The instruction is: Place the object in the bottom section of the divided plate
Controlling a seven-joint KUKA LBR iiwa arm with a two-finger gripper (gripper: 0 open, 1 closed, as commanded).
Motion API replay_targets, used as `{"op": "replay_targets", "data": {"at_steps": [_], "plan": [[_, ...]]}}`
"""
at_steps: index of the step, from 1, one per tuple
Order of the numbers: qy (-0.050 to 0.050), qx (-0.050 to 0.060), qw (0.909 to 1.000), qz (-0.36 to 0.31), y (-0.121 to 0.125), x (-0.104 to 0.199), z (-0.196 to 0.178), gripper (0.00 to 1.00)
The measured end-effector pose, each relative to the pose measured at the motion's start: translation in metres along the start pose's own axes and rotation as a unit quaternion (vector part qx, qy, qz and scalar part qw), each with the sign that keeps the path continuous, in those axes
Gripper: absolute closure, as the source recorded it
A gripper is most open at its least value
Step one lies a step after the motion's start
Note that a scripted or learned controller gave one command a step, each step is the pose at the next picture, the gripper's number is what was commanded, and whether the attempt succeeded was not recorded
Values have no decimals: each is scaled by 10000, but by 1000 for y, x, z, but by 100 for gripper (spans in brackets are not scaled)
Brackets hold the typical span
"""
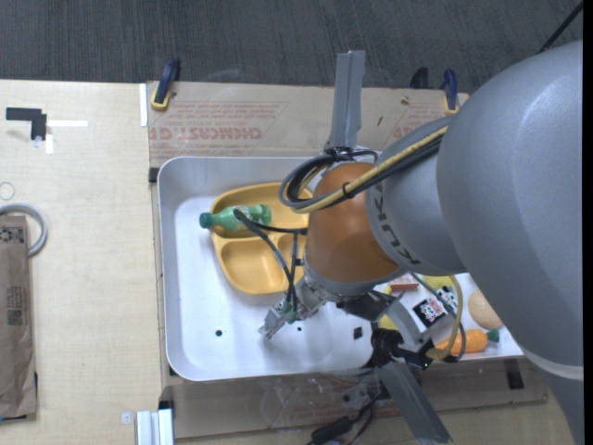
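From the overhead camera I see my gripper (278, 321) low over the bin (185, 276) floor, just below the yellow plate (250, 267), while the green bottle (236, 218) lies up-left of it across the plate's divider, long axis left-right, cap leftward.

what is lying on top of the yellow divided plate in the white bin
A green plastic bottle lies across the yellow divided plate, near its upper-left rim. The plate's right side is covered by the grey arm with the orange band, so anything there is hidden.

Yellow divided plate (248, 265), green bottle (233, 217), white bin (190, 295), orange-banded grey arm (445, 202)
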State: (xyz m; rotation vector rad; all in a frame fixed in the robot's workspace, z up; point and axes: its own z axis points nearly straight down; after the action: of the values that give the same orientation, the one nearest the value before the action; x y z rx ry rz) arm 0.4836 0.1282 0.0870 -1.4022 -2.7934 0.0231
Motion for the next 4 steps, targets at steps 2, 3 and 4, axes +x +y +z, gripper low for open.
{"op": "replay_targets", "data": {"at_steps": [2,3,4], "plan": [[108,236,9996,145,35,18,-58,0],[2,-2,9997,241,7,-10,-74,0],[45,158,9757,2183,58,22,-85,0]]}}
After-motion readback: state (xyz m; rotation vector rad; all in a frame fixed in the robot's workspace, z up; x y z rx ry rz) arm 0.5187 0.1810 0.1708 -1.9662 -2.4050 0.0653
